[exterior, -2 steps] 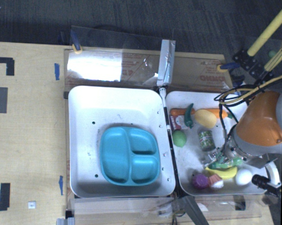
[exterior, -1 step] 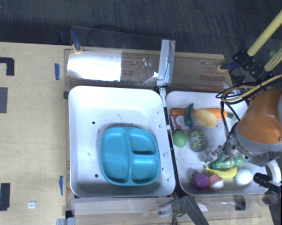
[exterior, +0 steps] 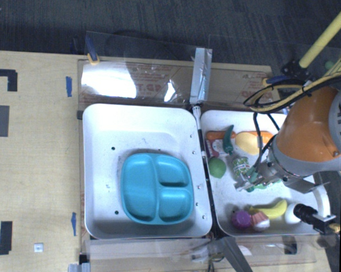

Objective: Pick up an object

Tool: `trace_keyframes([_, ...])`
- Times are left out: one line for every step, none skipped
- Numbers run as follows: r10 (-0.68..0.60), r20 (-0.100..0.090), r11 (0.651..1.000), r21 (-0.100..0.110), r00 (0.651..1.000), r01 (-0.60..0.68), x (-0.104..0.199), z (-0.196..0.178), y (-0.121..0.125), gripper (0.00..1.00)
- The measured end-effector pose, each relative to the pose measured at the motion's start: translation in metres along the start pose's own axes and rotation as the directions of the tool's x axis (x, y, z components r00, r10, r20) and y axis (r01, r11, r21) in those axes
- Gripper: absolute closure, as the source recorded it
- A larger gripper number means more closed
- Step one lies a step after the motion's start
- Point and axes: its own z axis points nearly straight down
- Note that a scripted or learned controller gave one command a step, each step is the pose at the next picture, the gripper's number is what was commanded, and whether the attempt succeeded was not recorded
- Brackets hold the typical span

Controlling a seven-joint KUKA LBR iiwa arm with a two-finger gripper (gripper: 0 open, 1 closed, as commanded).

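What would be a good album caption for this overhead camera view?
Robot arm's tool lowered among toy foods in the right bin, near a banana, while a blue divided plate sits in the left bin.

One fixed camera, mounted above the bench [exterior: 30, 155], looking down at a slant. Both white bins fit in frame: left bin [exterior: 98, 135] near centre, right bin [exterior: 223, 218] toward the right edge. Medium distance (bench edges run slightly skewed). Dark floor [exterior: 163, 15] fills the top strip. The arm [exterior: 307, 132] enters from the right, partly cropped.
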Motion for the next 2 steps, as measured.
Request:
trace_keyframes([0.268,0.002,0.963,0.004,0.964,-0.268,-0.003,0.002,0.031,1.00])
trace_keyframes([0.232,0.003,0.973,-0.001,0.973,-0.232,-0.044,0.098,-0.012,1.00])
